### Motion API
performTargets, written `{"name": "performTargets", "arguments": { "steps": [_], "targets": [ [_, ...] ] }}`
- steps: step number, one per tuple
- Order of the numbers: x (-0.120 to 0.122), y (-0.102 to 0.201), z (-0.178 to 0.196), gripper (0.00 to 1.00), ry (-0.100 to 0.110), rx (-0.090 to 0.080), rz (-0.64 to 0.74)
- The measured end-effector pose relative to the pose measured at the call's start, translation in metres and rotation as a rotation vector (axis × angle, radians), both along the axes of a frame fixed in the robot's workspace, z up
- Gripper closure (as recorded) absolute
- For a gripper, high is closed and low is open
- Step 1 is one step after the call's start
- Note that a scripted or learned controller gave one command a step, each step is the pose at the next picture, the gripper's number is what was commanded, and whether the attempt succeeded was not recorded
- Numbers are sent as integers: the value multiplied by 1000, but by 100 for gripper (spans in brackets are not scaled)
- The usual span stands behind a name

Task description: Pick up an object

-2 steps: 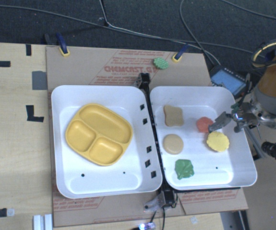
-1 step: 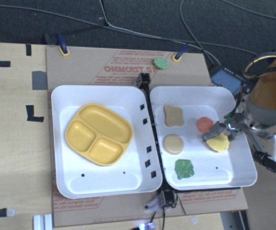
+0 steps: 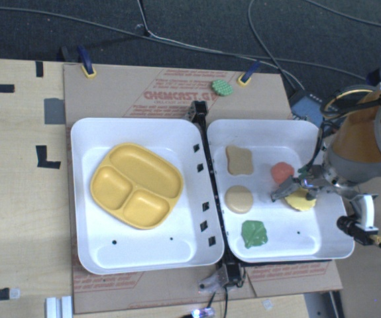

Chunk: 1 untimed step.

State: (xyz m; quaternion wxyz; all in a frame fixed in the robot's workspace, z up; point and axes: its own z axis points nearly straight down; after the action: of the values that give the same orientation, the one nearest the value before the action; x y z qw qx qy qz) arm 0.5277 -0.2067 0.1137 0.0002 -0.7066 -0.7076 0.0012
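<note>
The right bin (image 3: pixel 270 132) holds several small objects: a tan toast-shaped piece (image 3: pixel 238 159), a round tan piece (image 3: pixel 238 199), a green leafy piece (image 3: pixel 254 233), a red piece (image 3: pixel 282 171) and a yellow piece (image 3: pixel 302 203). My gripper (image 3: pixel 291 190) reaches in from the right and hangs low at the right side of this bin. It is just above the left edge of the yellow piece and below the red one. The arm's wrist hides part of the yellow piece.
In the left bin (image 3: pixel 84 138) lies a yellow divided plate (image 3: pixel 136 185). A small green object (image 3: pixel 222 88) rests on the cardboard behind the bins. Cables run over the dark floor at the back. A black divider (image 3: pixel 205 171) separates the bins.
</note>
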Motion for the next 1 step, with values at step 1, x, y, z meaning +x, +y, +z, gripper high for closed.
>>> {"name": "performTargets", "arguments": {
  "steps": [1],
  "targets": [
    [2,-3,-27,0,-10,-6,-2]
  ]
}}
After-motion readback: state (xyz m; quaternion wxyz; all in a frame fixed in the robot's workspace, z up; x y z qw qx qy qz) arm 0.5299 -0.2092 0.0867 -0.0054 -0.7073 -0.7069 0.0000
